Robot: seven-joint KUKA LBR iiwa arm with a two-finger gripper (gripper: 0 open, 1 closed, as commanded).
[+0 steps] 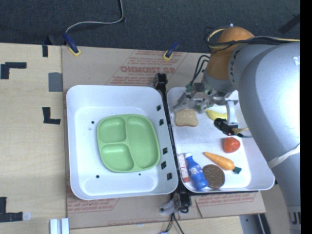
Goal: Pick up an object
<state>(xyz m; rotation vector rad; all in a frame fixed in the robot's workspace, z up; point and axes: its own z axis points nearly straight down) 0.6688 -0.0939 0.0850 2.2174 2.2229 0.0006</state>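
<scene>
the claw (191, 100) hangs low over the far end of the right bin (253, 182), its tips just above the slice of bread (186, 118); whether it is open or closed cannot be told, and nothing shows in its hold. beside the bread lies a banana (215, 114), further off a tomato (231, 144), a carrot (221, 161), a brown disc (213, 176) and a blue bottle (195, 172). well left of the bread, a green plate (128, 143) sits in the left bin (78, 101). judging by this, the grasp and lift remain to be done.
</scene>
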